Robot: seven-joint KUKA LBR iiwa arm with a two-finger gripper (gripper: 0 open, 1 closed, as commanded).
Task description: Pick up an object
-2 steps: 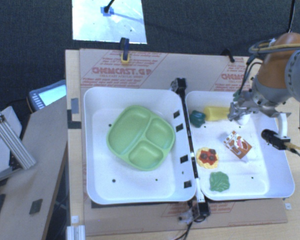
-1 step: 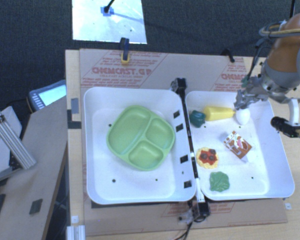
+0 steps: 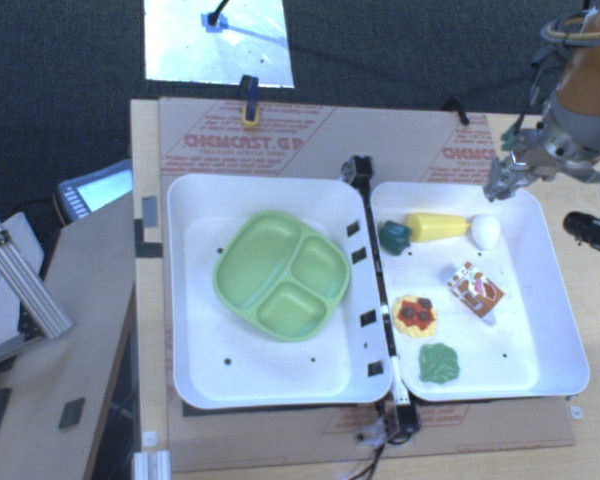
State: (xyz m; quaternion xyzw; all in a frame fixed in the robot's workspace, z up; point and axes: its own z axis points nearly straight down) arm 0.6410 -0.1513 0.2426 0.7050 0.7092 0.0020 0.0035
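Camera view is showing the claw point(image 3: 501, 181) hanging over the back edge of the right bin point(image 3: 555, 268). I cannot tell if it is apart or together. Nothing is sitting in it. The white ball point(image 3: 485, 232) is lying just below the claw, touching the yellow toy point(image 3: 437, 227). The box point(image 3: 476, 290), the pizza point(image 3: 416, 314) and the green leaf point(image 3: 439, 363) are lying farther down.

I think the claw should be dropping straight onto the ball and squeezing slowly, because a ball is likely to roll.

The desk point(image 3: 310, 133) is holding both bins. The left bin point(image 3: 195, 368) is holding a green tray point(image 3: 280, 274), far to the claw's left. A dark floor point(image 3: 60, 68) is showing behind.
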